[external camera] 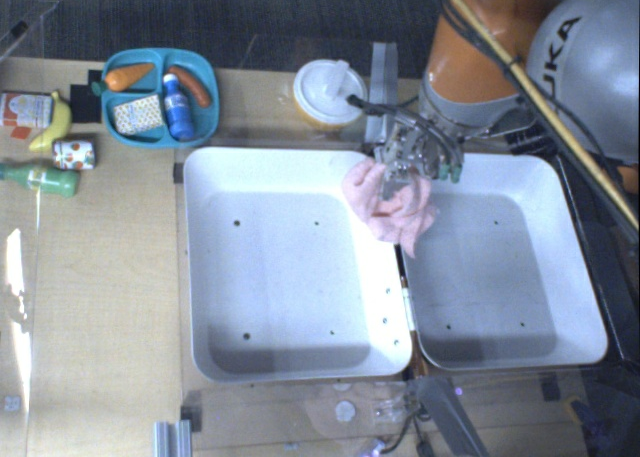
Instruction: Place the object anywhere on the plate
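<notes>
Robot pincer (400, 167) clamped on a pink cloth (390, 207) above two white bins.

The cloth hangs crumpled from the pincer over the far end of the ridge where the left bin (290, 265) and right bin (510, 275) meet. At the surface's far-left corner sits a blue divided plate (205, 75) of toy food, beside a white-lidded cup (326, 91).

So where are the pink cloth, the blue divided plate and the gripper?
pink cloth (390, 207): camera view, middle of its folds.
blue divided plate (205, 77): camera view, right rim.
gripper (405, 167): camera view, between its fingertips.
</notes>
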You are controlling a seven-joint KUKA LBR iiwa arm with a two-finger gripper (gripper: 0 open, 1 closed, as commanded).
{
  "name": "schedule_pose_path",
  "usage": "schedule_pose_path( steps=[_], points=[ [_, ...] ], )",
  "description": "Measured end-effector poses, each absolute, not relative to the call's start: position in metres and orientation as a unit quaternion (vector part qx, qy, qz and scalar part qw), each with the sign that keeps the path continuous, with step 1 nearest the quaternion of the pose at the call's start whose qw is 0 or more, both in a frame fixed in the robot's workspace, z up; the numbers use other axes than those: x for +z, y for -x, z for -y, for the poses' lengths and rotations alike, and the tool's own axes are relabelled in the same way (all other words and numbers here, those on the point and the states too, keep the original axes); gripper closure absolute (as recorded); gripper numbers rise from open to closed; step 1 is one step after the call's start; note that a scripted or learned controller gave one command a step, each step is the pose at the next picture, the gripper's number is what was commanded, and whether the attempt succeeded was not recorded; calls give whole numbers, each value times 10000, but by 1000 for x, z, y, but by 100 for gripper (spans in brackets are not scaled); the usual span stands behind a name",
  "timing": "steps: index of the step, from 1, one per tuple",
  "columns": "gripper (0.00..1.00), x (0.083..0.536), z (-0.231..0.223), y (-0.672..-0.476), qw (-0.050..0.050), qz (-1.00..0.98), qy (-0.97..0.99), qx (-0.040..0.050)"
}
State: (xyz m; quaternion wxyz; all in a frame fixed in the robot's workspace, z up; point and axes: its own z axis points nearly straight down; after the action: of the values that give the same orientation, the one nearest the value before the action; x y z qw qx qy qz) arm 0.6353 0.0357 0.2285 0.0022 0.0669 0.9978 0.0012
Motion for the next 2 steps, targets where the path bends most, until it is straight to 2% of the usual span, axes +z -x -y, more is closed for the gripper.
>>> schedule_pose_path(
  steps=[2],
  points=[
    [100,222,-127,-592,21,-10000,8,13]
  ],
)
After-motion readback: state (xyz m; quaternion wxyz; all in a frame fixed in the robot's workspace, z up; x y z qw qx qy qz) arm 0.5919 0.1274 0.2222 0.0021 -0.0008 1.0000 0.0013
